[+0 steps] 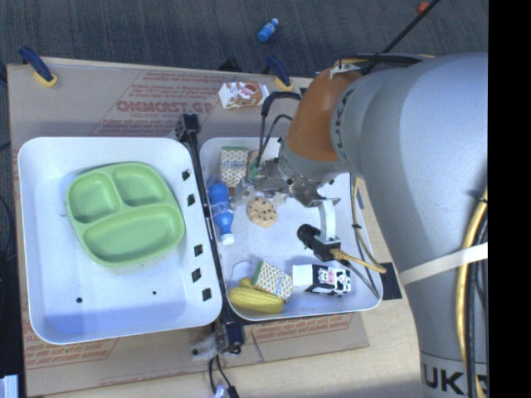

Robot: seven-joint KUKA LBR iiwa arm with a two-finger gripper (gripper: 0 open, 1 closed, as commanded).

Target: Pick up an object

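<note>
Camera view looks down on the right bin (280, 249), where the gripper (267, 181) hangs low over the far half, near the bin's far-left corner. The wrist hides its tip, so I cannot tell whether the pincer is apart or together, and nothing can be seen held in it. The likeliest target is the cookie (262, 212), lying flat on the bin floor just nearer than the gripper, about midway between the bin's far and near edges and left of its middle. It looks light, stiff and thin. A disc that flat gives little height to pinch, so I would take it across its width at the rim, low against the floor. If it is real rather than a toy, a hard squeeze could crumble it. Close by, a blue bottle (220, 210) lies along the left wall, probably smooth and apt to roll, and a printed packet (233, 165) sits by the far-left corner. A banana (255, 301), a patterned block (274, 279) and a cow-print toy (333, 279) line the near edge. The left bin (50, 247) holds a green divided plate (124, 212).
</note>
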